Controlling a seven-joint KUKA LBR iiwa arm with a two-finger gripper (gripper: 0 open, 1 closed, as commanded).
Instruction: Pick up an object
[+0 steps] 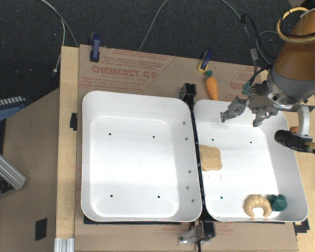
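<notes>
In the right bin (284, 165) a flat tan slice of toast (210, 158) lies against the left wall. A pale croissant (257, 205) rests at the near right corner, touching a dark green round thing (277, 202). My gripper (245, 116) hangs over the bin's far edge, open, with nothing between its spread fingers. It is well above and behind the toast.
The left bin (91, 144) sits beside the right one. An orange carrot (211, 87) lies on the cardboard behind the right bin, next to a blue clamp (205, 59). Another blue clamp (95, 46) holds the board's far left edge.
</notes>
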